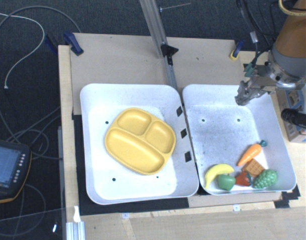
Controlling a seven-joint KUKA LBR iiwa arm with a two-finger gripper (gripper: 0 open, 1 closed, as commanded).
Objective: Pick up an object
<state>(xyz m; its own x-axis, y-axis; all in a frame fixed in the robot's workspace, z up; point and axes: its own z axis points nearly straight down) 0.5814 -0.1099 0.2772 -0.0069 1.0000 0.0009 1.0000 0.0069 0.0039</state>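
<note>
My gripper (243,97) hangs over the far right corner of the right bin (218,129), well away from the toys. In that bin's near right corner lie a carrot (250,154), a banana (217,172), a green apple (225,182), a red strawberry-like piece (242,178), a tan waffle-like piece (253,167) and green grapes (265,178), all packed close together. I see nothing between the fingers.
A yellow divided plate (139,140) rests in the left bin (92,109). A metal pole (154,19) rises behind the bins. Blue clamps (72,43) sit on the bench's far edge. A pendant (7,169) and cables lie on the floor at left.
</note>
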